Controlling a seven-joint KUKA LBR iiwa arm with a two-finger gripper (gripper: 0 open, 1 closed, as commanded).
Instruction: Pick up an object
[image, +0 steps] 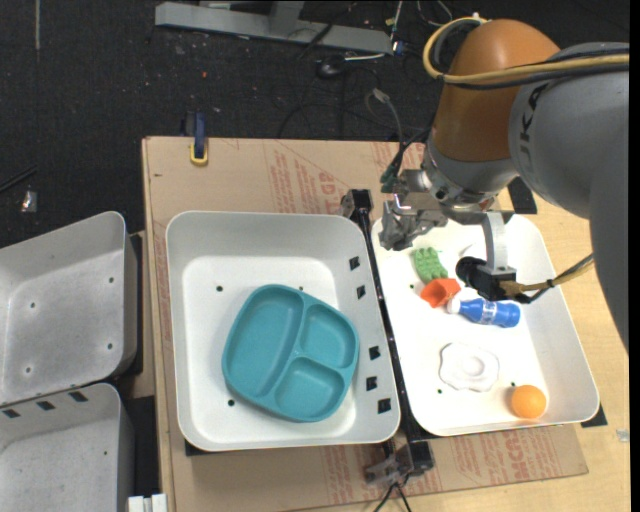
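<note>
Nearest me, an orange ball (527, 400) lies in the right bin (575, 345); the gripper (398, 228) hovers beyond, its grasp impossible to tell.

Robot lab, white bins (190, 240), cables (300, 110)

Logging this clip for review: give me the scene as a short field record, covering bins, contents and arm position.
left bin: teal plastic divided plate
right bin: green ridged toy, orange-red small piece, blue-and-white bottle lying flat, white fried-egg toy, orange ball
end effector: over right bin's far left corner, nothing visibly held
</note>
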